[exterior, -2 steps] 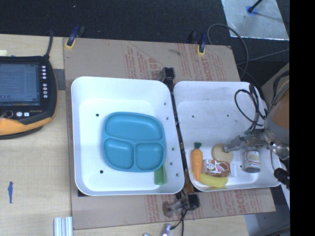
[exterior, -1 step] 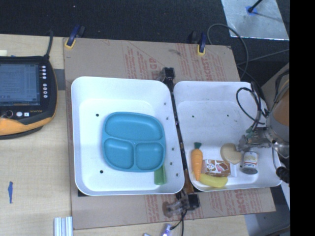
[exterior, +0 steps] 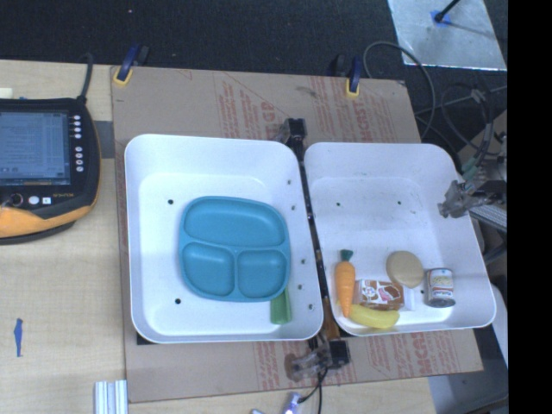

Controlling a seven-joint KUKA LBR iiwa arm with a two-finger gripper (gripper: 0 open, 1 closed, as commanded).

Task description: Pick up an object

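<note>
Carrot (exterior: 344,285) upright, green top up-frame

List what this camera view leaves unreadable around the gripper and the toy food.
- Gripper: at the right edge, small and blurred; finger state unreadable.
- Small can: label too small to read.
- Snack packet: print blurred; banana overlaps its lower edge.

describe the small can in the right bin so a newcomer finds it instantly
Look in the right bin, at its front right corner. The can stands at the right end of the cluster there, right of the tan round piece. It is the only metallic cylinder, with a red label.
</note>
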